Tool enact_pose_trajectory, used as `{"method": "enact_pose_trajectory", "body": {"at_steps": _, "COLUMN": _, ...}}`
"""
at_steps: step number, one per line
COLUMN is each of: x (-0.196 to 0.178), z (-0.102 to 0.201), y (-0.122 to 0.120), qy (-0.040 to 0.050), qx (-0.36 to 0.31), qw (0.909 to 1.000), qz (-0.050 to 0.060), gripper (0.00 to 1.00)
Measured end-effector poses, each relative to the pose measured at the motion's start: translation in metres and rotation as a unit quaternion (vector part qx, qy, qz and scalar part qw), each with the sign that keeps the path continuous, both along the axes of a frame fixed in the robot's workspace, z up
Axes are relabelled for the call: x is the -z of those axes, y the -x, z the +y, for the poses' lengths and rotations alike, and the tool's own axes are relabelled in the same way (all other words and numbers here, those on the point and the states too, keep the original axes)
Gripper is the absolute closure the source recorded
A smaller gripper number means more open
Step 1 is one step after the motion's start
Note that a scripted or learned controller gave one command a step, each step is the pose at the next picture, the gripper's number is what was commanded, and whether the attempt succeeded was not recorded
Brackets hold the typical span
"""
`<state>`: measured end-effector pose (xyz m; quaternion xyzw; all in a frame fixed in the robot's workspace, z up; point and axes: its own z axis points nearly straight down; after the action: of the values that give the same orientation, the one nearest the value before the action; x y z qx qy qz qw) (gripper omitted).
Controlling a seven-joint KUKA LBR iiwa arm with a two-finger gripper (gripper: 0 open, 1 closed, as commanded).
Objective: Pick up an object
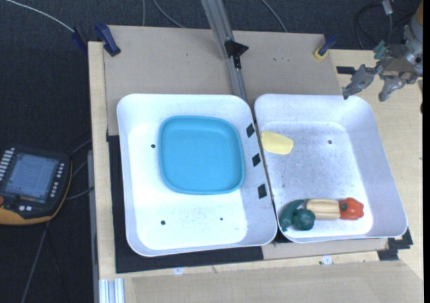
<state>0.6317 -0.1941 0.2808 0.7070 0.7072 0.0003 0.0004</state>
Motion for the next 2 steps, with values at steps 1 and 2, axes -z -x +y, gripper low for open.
{"method": "enact_pose_trajectory", "body": {"at_steps": 1, "x": 0.055, "z": 0.004, "y": 0.009, "qy": -0.0005, "qx": 0.0, "qw": 1.0, "qz": 0.002, "gripper": 0.0}}
{"method": "enact_pose_trajectory", "body": {"at_steps": 2, "x": 0.102, "z": 0.01, "y": 0.003, "qy": -0.0005, "qx": 0.0, "qw": 1.0, "qz": 0.002, "gripper": 0.0}}
